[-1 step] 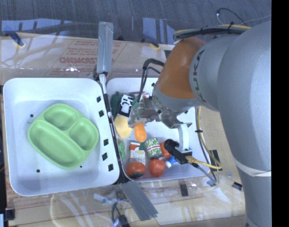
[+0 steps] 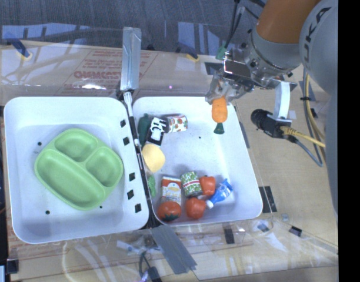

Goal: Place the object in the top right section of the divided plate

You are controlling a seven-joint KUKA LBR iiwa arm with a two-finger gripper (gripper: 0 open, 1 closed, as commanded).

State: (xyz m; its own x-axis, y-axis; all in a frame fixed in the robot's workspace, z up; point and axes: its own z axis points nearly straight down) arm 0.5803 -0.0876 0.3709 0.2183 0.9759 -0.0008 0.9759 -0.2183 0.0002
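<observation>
the gripper (image 2: 220,98) pinches a small orange plastic carrot (image 2: 219,111) above the right white bin (image 2: 242,151). carry step; next, i reckon, swing left to the green divided plate (image 2: 79,168), top right section.

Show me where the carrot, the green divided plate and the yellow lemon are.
carrot (image 2: 219,111), camera view, middle of its orange body under the gripper.
green divided plate (image 2: 57,181), camera view, bare floor of its large section.
yellow lemon (image 2: 153,157), camera view, its centre.
</observation>
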